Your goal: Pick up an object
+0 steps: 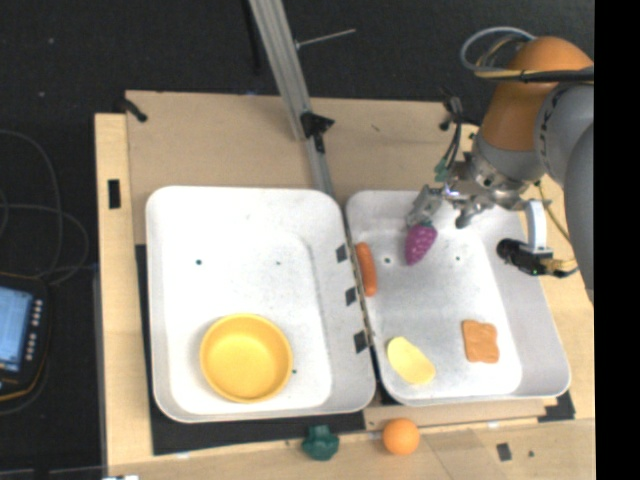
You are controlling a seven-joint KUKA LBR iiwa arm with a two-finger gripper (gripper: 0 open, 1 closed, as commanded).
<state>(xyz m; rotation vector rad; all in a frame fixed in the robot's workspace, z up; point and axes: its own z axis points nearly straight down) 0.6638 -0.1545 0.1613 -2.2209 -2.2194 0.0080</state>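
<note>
Worktop (200, 138) carries 2 shallow white bins side by side. Arm reaches in from the right; claw (447, 206) sits over the upper part of the right bin (530, 318), fingers splayed apart and pointing down-left. Nothing visibly between them.

Nearest candidate: purple grape-bunch toy (420, 241), lying in the right bin just below and left of the claw. Whether a fingertip touches its top end cannot be told from this angle. Judged: light, probably hollow plastic or rubber, knobbly surface that should give decent friction, tapered toward the lower end. Best hold would be across the wider upper body, fingers straddling the short axis; a pinch on the narrow tip would likely squirt it out.

Also in the right bin: orange carrot-like piece (367, 269) hard against the left wall, awkward for finger clearance; pale yellow piece (410, 360) near the front; flat orange cracker-like piece (480, 341), low profile, hard to get under.

Left bin (240, 228) holds a yellow bowl (246, 357). Orange ball (401, 436) and small green item (321, 443) lie on the worktop in front of the bins.
</note>
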